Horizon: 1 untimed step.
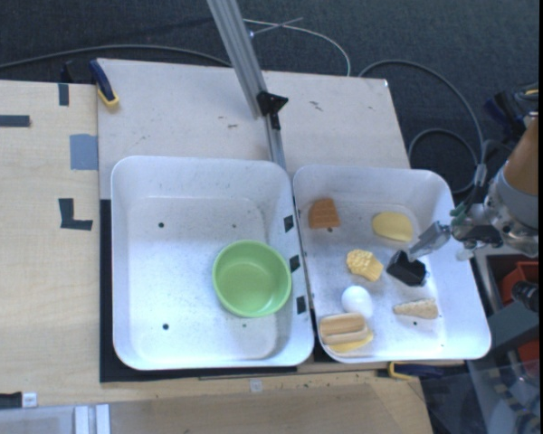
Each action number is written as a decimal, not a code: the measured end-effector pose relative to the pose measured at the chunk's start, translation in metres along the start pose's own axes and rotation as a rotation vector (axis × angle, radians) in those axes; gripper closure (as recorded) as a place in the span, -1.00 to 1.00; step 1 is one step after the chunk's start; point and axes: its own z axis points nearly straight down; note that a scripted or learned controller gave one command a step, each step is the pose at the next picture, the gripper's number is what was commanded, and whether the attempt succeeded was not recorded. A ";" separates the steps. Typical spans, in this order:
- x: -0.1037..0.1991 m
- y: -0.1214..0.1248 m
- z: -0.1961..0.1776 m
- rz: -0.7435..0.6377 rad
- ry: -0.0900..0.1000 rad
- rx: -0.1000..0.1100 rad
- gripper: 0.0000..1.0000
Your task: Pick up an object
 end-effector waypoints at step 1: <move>0.000 0.000 0.000 0.000 0.000 0.000 -1.00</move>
